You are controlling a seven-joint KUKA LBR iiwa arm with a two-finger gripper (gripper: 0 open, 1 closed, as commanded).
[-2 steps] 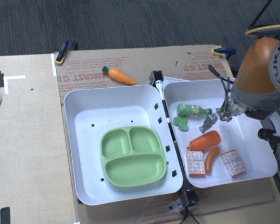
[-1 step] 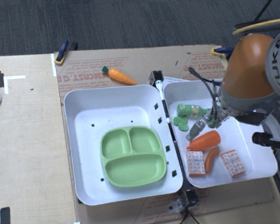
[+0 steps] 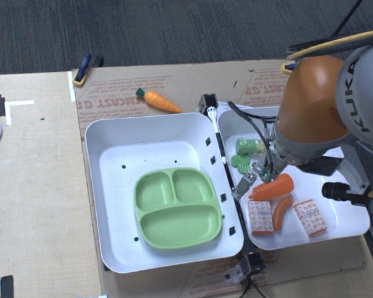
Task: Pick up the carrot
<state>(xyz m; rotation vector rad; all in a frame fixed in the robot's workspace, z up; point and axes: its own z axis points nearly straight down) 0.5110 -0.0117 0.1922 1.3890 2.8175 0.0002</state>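
End effector point(image 3: 264, 170) is seen low in right bin point(image 3: 347, 229), touching carrot point(image 3: 272, 187), grip state can't be told, so pickup's judged not yet done.

Both bins point(image 3: 105, 183) look like smooth white plastic with a faint sheen. The green divided plate point(image 3: 177, 208) is matt plastic. The carrot point(image 3: 159, 101) on the cardboard sheet point(image 3: 124, 92) and the second carrot point(image 3: 273, 187) in the right bin look like smooth moulded plastic. The cardboard is dull brown with printed red lettering. The desk point(image 3: 37, 215) has a pale, matt wood-like top. The arm's orange band point(image 3: 314, 96) is glossy, catching light, and the small cartons point(image 3: 260, 216) look like printed paper
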